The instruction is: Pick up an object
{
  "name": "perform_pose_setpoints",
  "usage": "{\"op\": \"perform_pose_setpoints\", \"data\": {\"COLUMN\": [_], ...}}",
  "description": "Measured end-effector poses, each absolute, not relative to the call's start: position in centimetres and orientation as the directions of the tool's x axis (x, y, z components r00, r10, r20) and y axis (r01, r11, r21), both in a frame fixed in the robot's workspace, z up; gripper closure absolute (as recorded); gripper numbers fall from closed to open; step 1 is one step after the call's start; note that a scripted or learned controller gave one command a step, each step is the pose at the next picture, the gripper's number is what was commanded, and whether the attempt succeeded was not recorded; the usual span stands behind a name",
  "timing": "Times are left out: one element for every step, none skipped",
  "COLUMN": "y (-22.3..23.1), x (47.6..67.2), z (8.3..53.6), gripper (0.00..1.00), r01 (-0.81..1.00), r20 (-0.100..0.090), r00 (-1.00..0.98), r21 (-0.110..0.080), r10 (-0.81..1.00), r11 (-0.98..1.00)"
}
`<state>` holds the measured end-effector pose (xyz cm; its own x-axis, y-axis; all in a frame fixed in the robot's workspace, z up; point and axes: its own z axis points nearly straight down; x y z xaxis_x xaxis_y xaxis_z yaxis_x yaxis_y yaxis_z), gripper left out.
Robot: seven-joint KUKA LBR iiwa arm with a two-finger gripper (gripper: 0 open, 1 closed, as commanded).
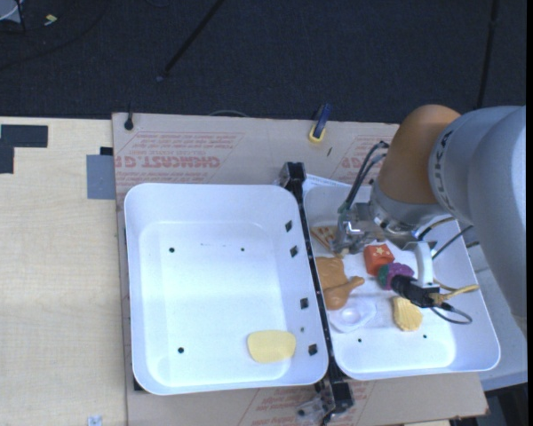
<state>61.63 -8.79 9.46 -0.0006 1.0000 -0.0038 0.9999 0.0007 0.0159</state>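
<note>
My gripper (pixel 348 234) hangs low over the left part of the right bin (pixel 462 344), under the arm's orange band. Just left of it lies a tan, speckled flat piece (pixel 324 234). Below the gripper rests an orange-brown piece (pixel 335 282). To its right are a red block (pixel 378 257) and a purple object (pixel 396 275), with a yellow lump (pixel 407 315) nearer the front. A clear, pale item (pixel 355 314) lies beside the yellow lump. In the left bin (pixel 160 238) a pale yellow object (pixel 271 346) sits near the front right corner.
The two bins meet at a black-clipped divider (pixel 304 264). Cables (pixel 444 302) trail from the wrist across the right bin's objects. Cardboard (pixel 204 153) lies under the bins, with a blue-and-yellow clamp (pixel 319 124) at its back edge.
</note>
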Motion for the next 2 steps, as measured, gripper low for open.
{"op": "perform_pose_setpoints", "data": {"y": [-8.8,-8.8], "x": [60.6,57.8], "z": [9.5,9.4], "gripper": [1.00,1.00], "r01": [1.000,1.000], "r20": [-0.005,-0.004], "r00": [0.003,0.001], "r21": [0.017,0.016], "r10": [1.000,1.000], "r11": [-0.003,-0.001]}}
